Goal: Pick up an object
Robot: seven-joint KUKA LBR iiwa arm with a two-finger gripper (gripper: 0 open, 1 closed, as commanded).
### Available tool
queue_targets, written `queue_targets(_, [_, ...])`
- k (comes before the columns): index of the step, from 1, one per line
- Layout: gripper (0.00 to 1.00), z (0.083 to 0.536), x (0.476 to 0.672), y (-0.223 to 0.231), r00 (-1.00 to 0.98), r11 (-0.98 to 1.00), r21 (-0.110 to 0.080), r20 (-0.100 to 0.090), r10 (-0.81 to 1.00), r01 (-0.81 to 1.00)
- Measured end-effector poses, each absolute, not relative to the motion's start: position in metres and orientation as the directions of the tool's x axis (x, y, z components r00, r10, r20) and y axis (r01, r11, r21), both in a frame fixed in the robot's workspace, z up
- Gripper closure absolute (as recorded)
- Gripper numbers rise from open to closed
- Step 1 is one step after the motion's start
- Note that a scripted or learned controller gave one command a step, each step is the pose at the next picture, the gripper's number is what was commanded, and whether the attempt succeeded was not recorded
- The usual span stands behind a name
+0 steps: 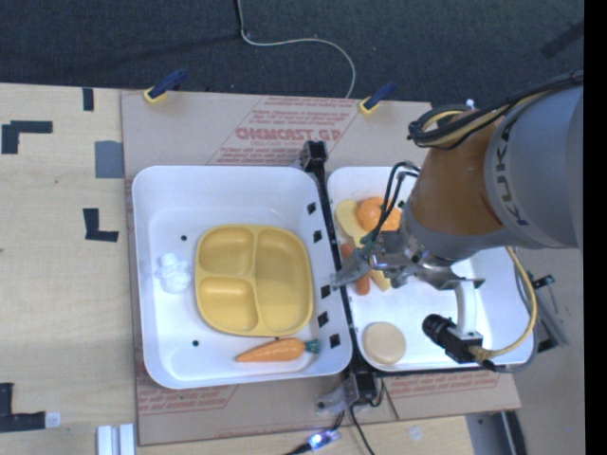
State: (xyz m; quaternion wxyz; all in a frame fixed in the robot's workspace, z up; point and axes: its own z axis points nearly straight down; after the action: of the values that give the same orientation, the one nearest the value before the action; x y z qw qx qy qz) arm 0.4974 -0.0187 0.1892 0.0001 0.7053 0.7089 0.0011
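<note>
My gripper [365,265] reaches down into the left part of the right bin [493,344], under the grey and orange arm. Just around it lie small orange and yellow toy foods [358,216], partly hidden by the arm. A round beige bun-like piece [385,343] rests at the front of the same bin. In the left bin [156,197] sits a yellow divided plate [254,279], with an orange carrot [273,351] in front of it and a small white crumpled object [174,273] to its left.
A black divider with clips [327,254] runs between the two bins. Cables and a black fitting [453,337] hang from the arm over the right bin. Brown cardboard [275,131] lies under both bins.
</note>
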Motion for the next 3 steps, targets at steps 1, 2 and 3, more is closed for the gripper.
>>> queue_targets(1, [0.00,0.406,0.485,-0.001,-0.006,0.006,0.016,0.001,1.000,1.000])
queue_targets(2, [0.00,0.221,0.480,0.037,-0.003,0.003,-0.019,-0.001,1.000,1.000])
queue_targets(3, [0.00,0.428,0.485,0.064,-0.006,0.006,0.018,0.004,1.000,1.000])
